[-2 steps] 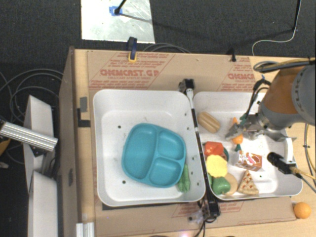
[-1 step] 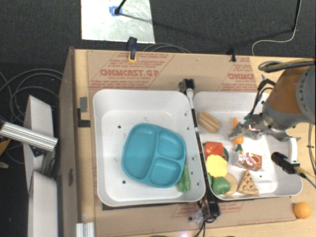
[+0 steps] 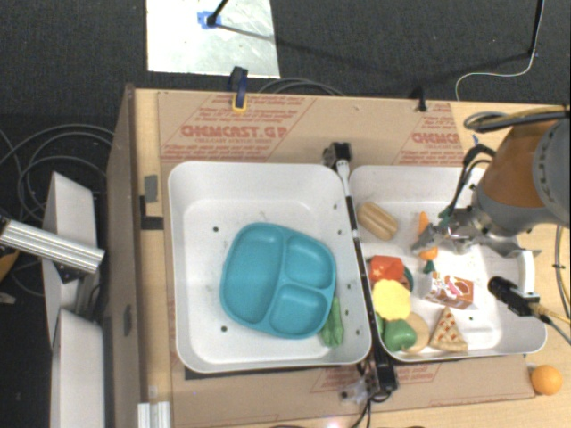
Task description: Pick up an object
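Note:
My gripper reaches into the right bin from the right, its tip low over an orange carrot-like piece. Whether the carrot piece is touched is unclear. A hot dog bun lies at the bin's left. Nearer the front sit a red pepper, a yellow pepper, a green pepper, a pizza slice and a small red and white packet.
The left bin holds a blue divided plate and a green vegetable along its right wall. An orange ball rests on the bench outside the right bin's front right corner. Cables run along the bins' divider.

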`<state>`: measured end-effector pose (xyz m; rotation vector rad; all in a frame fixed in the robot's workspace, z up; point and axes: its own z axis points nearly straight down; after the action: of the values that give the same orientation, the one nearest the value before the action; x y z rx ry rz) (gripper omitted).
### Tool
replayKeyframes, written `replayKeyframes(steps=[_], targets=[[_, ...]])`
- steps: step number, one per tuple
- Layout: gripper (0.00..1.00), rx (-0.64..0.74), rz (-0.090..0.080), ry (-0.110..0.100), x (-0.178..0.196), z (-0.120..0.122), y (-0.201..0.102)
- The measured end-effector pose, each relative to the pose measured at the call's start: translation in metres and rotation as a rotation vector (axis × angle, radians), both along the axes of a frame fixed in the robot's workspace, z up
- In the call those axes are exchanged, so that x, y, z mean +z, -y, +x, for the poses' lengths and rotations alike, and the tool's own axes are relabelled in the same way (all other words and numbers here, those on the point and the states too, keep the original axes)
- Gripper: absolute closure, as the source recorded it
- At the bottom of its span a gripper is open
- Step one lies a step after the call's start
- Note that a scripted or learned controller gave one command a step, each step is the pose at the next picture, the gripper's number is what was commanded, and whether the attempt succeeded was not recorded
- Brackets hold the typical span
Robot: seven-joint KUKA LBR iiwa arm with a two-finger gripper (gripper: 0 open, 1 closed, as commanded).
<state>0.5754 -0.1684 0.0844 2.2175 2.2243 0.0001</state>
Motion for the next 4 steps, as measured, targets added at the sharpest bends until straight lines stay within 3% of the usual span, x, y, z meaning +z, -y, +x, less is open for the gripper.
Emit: replayKeyframes(steps=[2,3,4], targets=[[0.00,-0.002,0.000,0.000,0.000,0.000,0.001],[0.00,0.001,0.001,0.003,0.001,0.013,0.004],[0.00,0.001,0.001,-0.001,0.000,-0.001,-0.009]])
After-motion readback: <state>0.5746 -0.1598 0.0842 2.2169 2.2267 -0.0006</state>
